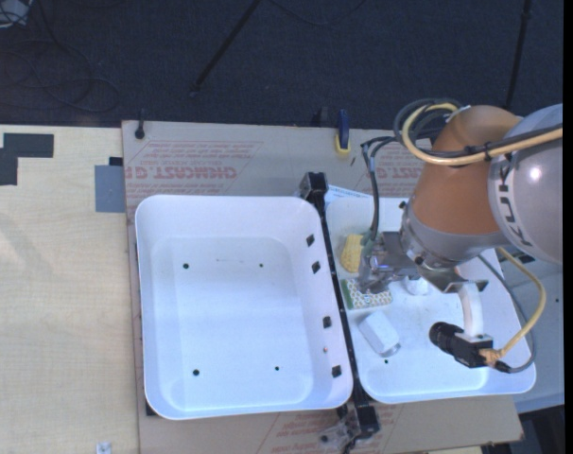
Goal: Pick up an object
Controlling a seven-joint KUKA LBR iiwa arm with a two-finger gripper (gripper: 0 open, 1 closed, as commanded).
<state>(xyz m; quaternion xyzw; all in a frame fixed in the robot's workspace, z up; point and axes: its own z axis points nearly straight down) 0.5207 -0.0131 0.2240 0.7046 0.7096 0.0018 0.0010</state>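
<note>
Currently, the arm reaches over one of two shallow white bins, and the hand sits low inside that bin, near the wall it shares with the second bin. From this viewpoint it cannot be told whether the hand is apart or together, and nothing can be seen clamped in it.

Objects available for picking, located relative to the hand:

- Yellow object: just beside the hand, on the side toward the second bin and slightly toward the far rim.
- Green-printed packet: lying flat directly at the hand, on its near side. Contact between the two cannot be confirmed.
- White block: beyond the packet, farther from the hand toward the near rim, lying tilted on the bin floor.
- Small white piece: just beside the hand on the side toward the arm, partly covered by the wrist.

Both bins rest on a cardboard sheet with red print. The sheet lies on the pale table. A blue clamp stands at the far edge of the sheet, well apart from the hand.
</note>
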